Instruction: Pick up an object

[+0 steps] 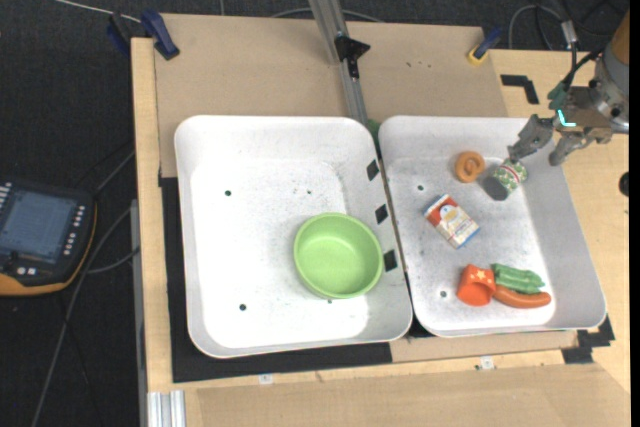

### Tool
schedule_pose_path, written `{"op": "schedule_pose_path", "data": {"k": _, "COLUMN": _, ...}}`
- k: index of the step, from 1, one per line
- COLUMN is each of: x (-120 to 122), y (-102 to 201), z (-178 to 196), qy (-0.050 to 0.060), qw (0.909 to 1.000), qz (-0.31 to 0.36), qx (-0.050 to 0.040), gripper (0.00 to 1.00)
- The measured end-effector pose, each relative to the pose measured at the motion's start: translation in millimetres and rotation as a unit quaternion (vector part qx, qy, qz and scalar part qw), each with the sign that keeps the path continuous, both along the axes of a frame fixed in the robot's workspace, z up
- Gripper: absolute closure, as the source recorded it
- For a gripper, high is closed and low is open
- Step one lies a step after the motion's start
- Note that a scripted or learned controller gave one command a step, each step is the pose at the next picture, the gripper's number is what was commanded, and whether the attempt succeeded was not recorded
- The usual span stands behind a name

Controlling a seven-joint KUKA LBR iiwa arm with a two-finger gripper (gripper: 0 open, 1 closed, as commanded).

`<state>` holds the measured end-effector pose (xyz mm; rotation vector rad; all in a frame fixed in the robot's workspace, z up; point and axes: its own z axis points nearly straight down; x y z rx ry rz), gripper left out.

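The arm is reaching in from the right, and its claw [545,141] is hanging over the upper right corner of the right bin [580,245], its two fingers spread apart with nothing between them. One fingertip is sitting just above a small jar [508,178] with a green and white label, which is lying tilted on the bin floor; whether the finger is touching it I cannot tell. Just to the left of the jar an orange ring, like a little doughnut [469,165], is resting. Nearer the middle of the same bin a small red and white carton [451,219] is lying on its side. Toward the front edge an orange cup [477,285] is lying beside a bunch of toy vegetables, green and orange [520,284], the two touching. In the left bin [215,245] a light green bowl [337,256] is standing upright near the front right. Both bins are sitting side by side on the brown surface [260,65].
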<state>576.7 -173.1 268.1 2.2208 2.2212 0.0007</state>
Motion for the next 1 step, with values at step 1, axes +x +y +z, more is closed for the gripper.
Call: {"op": "schedule_pose_path", "data": {"k": 1, "x": 0.0, "y": 0.0, "z": -0.1, "qy": 0.0, "qw": 1.0, "qz": 0.0, "qx": 0.0, "gripper": 0.0}}
